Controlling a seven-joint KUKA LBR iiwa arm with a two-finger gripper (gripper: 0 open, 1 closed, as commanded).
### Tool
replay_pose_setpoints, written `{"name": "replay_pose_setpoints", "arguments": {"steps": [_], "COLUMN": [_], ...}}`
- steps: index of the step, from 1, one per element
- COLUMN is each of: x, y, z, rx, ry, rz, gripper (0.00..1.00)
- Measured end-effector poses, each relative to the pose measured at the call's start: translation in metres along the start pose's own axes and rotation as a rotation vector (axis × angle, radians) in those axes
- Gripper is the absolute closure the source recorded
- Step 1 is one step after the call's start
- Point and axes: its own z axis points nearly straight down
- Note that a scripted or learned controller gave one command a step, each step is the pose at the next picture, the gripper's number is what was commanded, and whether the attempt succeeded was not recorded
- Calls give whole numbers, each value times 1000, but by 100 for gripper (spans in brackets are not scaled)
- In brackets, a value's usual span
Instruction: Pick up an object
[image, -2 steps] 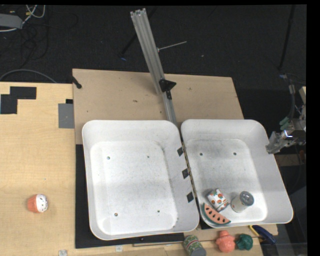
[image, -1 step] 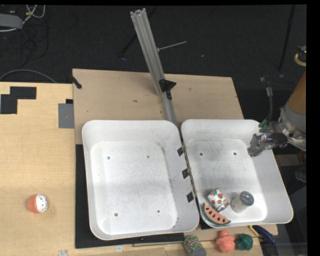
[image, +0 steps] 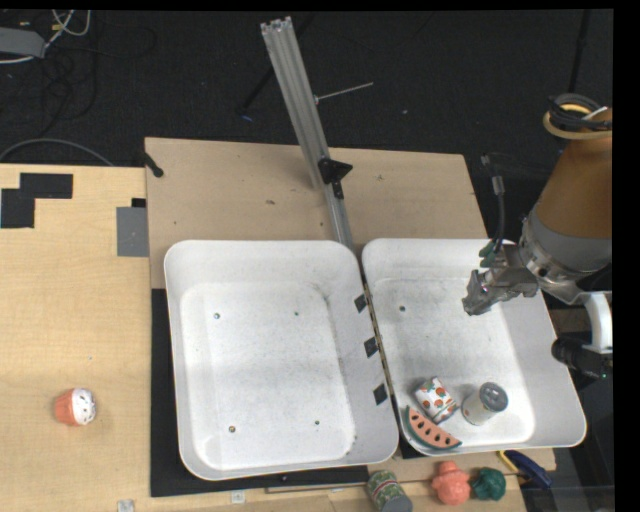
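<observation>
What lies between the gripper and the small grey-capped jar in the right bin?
In the camera view, bare white bin floor separates the gripper from the grey-capped jar; nothing lies between them.

— What colours are showing in the white bins (image: 270, 300)?
— A red-and-white patterned can (image: 435, 398), a grey jar (image: 486, 402), a red watermelon slice (image: 433, 428) with dark seeds.
— And the arm (image: 575, 190)?
— It is showing orange over grey.
</observation>
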Motion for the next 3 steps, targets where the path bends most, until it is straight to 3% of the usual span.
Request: {"name": "replay_pose_setpoints", "arguments": {"steps": [3], "x": [160], "y": [-36], "z": [7], "rx": [3], "ry": [0], "rz": [-2], "gripper": [100]}}
